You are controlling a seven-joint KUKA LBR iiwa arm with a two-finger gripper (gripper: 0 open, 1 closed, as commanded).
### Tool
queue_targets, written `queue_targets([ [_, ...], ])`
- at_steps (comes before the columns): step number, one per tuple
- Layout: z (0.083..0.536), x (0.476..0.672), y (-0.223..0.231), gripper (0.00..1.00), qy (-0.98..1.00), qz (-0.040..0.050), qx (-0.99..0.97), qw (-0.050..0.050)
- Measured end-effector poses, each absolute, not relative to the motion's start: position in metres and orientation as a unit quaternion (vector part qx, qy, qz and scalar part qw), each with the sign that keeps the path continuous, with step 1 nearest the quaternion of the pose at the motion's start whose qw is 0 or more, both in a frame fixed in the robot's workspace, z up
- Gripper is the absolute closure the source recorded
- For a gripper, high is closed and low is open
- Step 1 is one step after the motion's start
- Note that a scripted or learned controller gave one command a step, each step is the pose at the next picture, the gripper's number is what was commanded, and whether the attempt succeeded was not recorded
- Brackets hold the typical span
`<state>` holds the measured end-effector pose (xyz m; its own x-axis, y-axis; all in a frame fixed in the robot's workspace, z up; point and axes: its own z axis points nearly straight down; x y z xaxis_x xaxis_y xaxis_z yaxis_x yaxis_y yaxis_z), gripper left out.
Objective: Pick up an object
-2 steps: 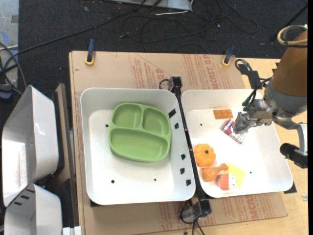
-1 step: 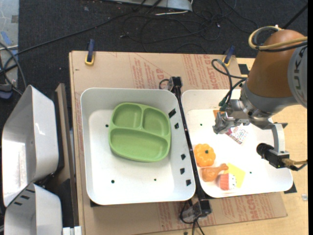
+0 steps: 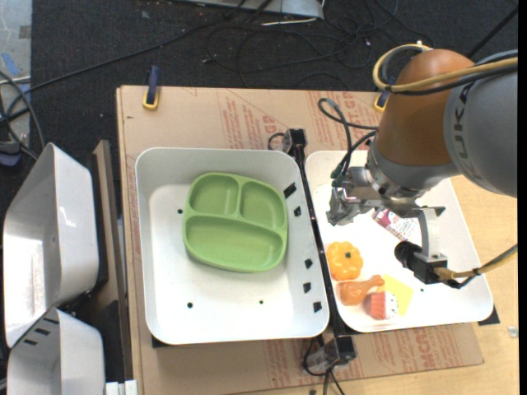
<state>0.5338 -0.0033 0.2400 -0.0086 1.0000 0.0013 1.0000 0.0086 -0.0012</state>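
Arm low over the right bin, nothing lifted yet as far as the view shows.

The grey arm reaches in from the right and its gripper (image 3: 344,206) hangs at the upper left of the right bin (image 3: 473,307), close to the divider between the bins. The wrist blocks the tips, so whether it is spread or closed is beyond telling, and no object shows in its grip. Just below it sits the little orange pumpkin (image 3: 345,259); nearer the front lie the orange drumstick-like toy (image 3: 360,290) and a yellow and red piece (image 3: 389,299), all resting on the bin floor. A pink and white packet (image 3: 394,221) peeks out under the wrist. The left bin (image 3: 156,303) carries the green divided plate (image 3: 236,221), untouched. Judging from this, the pick is at the approach stage: closing on something and raising it remain to be done.
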Motion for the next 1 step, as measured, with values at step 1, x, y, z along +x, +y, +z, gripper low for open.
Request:
queue_targets([
  [1,0.2469,0.539,0.0517,1.0,-0.71,-0.0007,-0.704,0.0],
])
